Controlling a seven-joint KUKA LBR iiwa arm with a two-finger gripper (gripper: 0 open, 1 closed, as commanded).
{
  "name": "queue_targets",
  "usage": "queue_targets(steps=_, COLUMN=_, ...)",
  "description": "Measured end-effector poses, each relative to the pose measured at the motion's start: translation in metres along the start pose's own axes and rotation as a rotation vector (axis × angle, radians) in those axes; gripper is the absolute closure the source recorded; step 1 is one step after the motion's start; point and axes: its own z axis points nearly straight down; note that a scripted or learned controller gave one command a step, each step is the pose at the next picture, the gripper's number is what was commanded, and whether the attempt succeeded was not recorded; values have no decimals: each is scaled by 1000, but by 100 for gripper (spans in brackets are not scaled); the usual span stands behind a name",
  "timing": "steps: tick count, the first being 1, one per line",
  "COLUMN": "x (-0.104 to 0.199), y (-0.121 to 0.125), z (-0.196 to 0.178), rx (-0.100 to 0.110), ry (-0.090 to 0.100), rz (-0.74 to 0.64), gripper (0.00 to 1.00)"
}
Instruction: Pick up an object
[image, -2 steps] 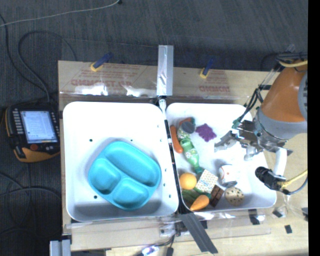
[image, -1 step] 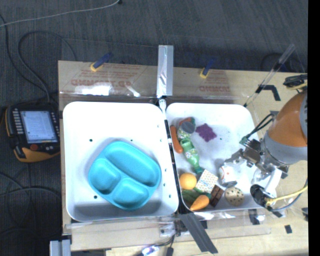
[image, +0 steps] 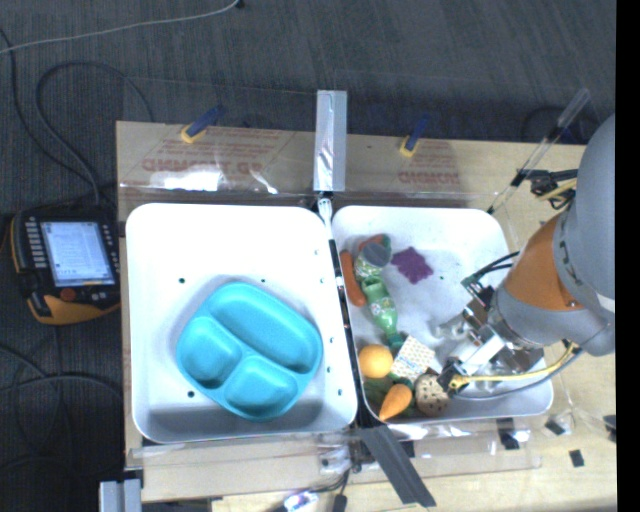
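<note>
Arm (image: 545, 290) over right bin (image: 480, 225), fingers (image: 462, 368) nr dice (image: 432, 395) (brown)

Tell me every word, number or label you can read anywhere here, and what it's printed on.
Nothing here reads clearly.
Clear sheet behind the bins: reddish print, upside down and too blurred to read.
The same print to the right of the metal post: also blurred.
Handheld controller on the floor: lit screen, its contents too small to make out.
Blue divided tray and the toys in the right bin: no lettering that I can see.
</note>
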Motion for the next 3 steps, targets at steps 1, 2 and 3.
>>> queue_targets(steps=1, x=-13, y=63, z=-206, rx=6, ry=-12, rz=123, gripper=0)
queue_targets(steps=2, x=-12, y=11, z=-68, rx=13, ry=-12, rz=88, gripper=0)
queue_targets(steps=3, x=11, y=54, z=1, rx=22, ry=10, rz=-10, gripper=0)
